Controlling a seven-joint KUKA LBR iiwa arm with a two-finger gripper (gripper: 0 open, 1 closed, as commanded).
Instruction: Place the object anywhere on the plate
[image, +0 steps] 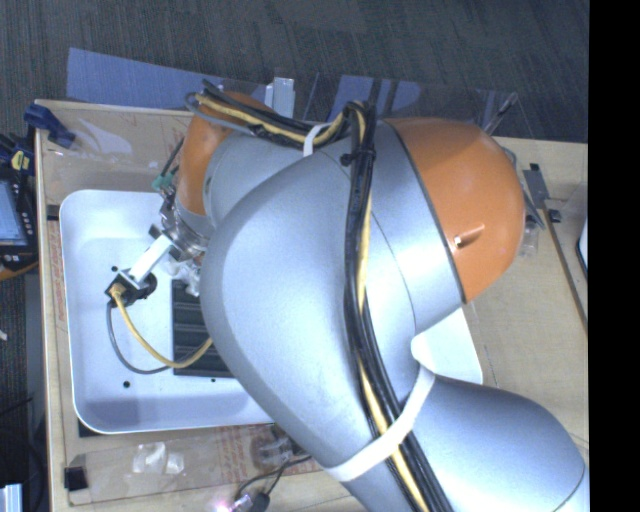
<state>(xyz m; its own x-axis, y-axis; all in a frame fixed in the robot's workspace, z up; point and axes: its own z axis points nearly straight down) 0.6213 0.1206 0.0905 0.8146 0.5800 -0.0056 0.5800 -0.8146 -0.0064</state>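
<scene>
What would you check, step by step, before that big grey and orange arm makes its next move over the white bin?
1. Arm reaches over the white bin: ok.
2. Gripper end sits low in the bin, beside the dark ridged thing: ok.
3. Object between the fingers: cannot tell, the wrist and arm cover that spot.
4. Plate located: cannot tell, the arm hides much of the bench.
5. Yellow cable loops across the bin floor near the wrist; snag risk: not ok.
6. Second bin's state: cannot tell, hidden beneath the arm.
</scene>
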